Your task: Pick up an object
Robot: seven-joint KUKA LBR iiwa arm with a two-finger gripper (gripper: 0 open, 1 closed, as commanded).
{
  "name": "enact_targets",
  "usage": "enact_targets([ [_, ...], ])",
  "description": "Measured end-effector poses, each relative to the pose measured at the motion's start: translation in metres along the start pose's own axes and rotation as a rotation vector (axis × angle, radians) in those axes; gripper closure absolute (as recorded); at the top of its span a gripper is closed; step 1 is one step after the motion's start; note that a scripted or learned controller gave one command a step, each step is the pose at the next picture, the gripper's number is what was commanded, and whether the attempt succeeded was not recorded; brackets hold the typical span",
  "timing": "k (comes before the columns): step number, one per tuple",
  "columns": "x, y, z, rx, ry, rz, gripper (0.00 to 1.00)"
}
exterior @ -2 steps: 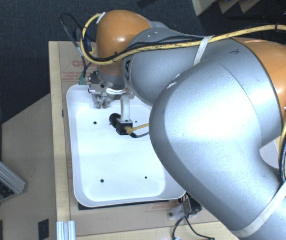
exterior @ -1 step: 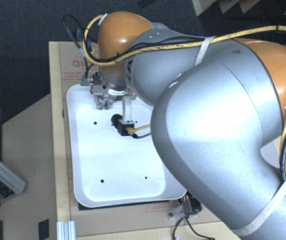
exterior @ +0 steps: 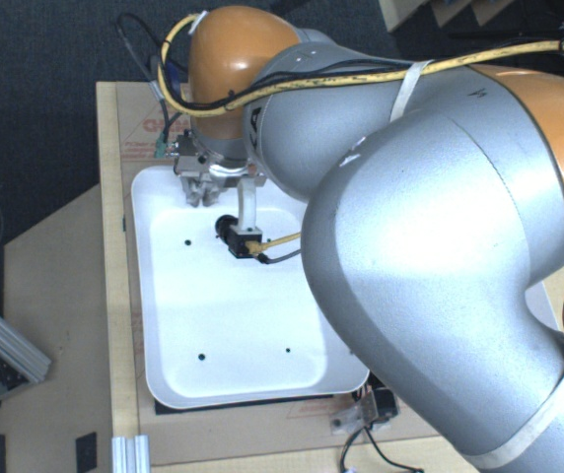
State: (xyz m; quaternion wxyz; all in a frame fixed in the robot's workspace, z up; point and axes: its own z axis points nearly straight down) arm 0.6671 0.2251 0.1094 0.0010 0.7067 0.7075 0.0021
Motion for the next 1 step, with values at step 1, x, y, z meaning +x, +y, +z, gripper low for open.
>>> enact_targets([
  [1,-0.0936,-0.0012,0.0259,0.010,-0.005,0.010,1.00],
])
